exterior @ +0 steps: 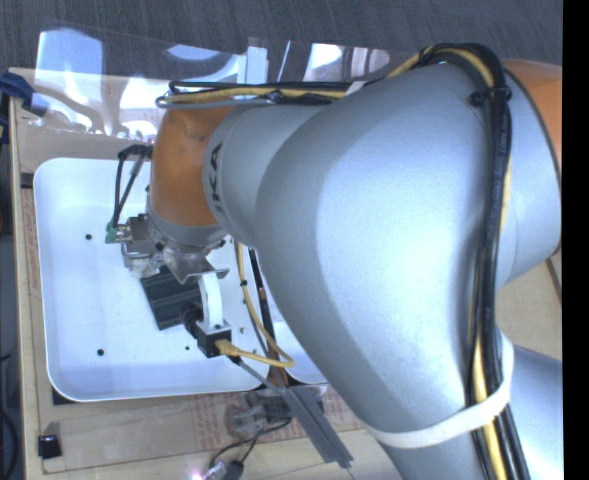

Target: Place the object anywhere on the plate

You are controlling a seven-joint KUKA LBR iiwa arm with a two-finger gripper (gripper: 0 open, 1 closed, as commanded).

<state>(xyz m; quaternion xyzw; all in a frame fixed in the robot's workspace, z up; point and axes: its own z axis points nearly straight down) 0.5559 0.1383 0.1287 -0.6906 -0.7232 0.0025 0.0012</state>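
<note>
My gripper (179,303) hangs low over the middle of the left white bin (74,268), its dark body and white bracket pointing down at the bin floor. Above it is the orange wrist band (179,173), and the big grey arm (374,228) sweeps in from the right. The arm's bulk hides the right part of this bin and everything to its right. The bin floor that I can see around the gripper is bare white with a few small dark dots (101,352).
A clear plastic sheet (124,78) stands along the back of the bin. Yellow and black cables (249,298) trail beside the gripper. A metal bracket (309,423) lies on the wooden bench at the front. Blue-handled tools (4,98) sit at the left edge.
</note>
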